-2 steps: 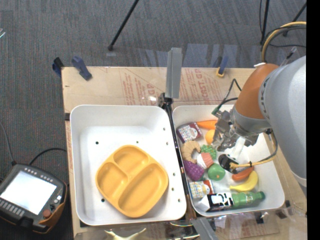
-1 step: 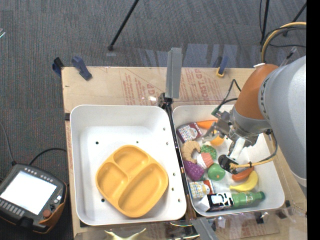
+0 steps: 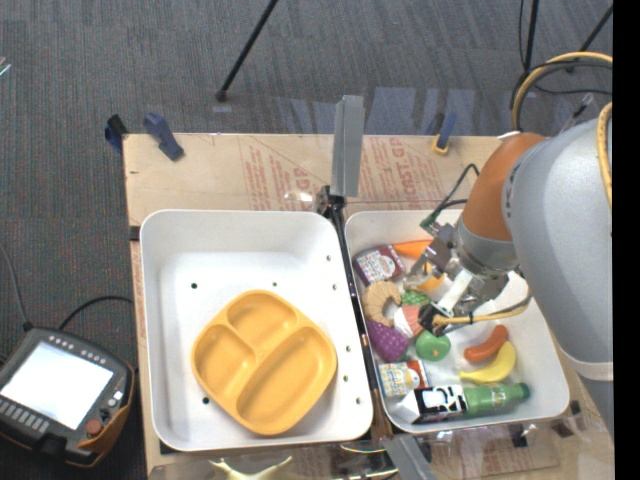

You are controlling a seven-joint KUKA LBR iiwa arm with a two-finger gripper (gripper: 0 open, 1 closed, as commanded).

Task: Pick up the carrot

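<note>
The carrot [image 3: 410,249] is an orange piece lying near the back of the right bin [image 3: 555,368], just behind a maroon packet [image 3: 378,265]. My gripper [image 3: 430,276] reaches down from the right, directly in front of and to the right of the carrot, over the pile of toy food. The wrist hides the carrot's right end. Whether anything sits between the fingers is hidden by the wrist.
The right bin also holds a round cookie [image 3: 380,298], a purple fruit [image 3: 390,340], a green apple [image 3: 432,345], a red sausage [image 3: 486,343], a banana [image 3: 490,368] and a green bottle [image 3: 495,398]. The left bin [image 3: 170,268] bears a yellow divided plate [image 3: 265,360].
</note>
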